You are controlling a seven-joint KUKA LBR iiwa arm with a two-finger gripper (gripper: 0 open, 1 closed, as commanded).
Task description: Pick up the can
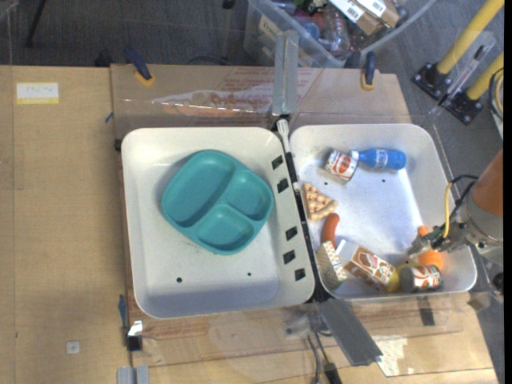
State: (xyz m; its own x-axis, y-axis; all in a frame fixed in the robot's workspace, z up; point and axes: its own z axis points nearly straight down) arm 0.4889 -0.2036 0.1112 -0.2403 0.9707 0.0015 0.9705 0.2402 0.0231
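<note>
Can (pixel 342 165) lies on its side in right bin (pixel 400 214), touching blue bottle (pixel 382 159). Likely rigid, light, rolls; grip across body. Jaws state: cannot tell.

The arm (pixel 490 206) reaches in from the right, tool (pixel 426 245) lowered.

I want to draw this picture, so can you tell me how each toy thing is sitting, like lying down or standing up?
Teal plate: flat in the left bin, right way up.
Can: on its side, right bin's far end.
Blue bottle: lying down, touching the can.
Waffle slice: flat.
Hot dog: lying flat.
Brown box: lying tilted at the near wall.
Gripper: low in the right bin's near right corner.
</note>
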